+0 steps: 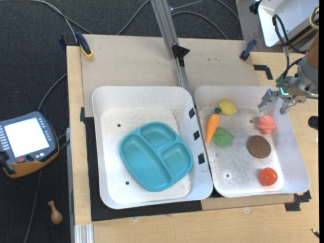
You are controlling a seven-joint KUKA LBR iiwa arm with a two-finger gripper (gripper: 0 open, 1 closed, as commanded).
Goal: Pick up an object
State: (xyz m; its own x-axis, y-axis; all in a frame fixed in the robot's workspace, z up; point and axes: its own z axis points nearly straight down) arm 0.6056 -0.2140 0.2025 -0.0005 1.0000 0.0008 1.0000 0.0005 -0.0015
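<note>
Over the far right corner of the right bin (304, 178), in my one overhead view, I see the hand (276, 104) hanging with its two fingers (265, 102) spread apart and nothing between them. Just below it toward the near edge sits a pink toy (266, 124), the closest thing to the hand, squat and roundish with no clear long axis, so I judge finger orientation matters little. Past it, the brown disc (259, 147) and the red tomato (268, 176) lie further along the same line. The yellow lemon (227, 107), carrot (212, 127) and green piece (223, 136) are off to the hand's left, well apart. The blue tray (156, 156) sits in the left bin (106, 196). I'd descend on the pink toy.
</note>
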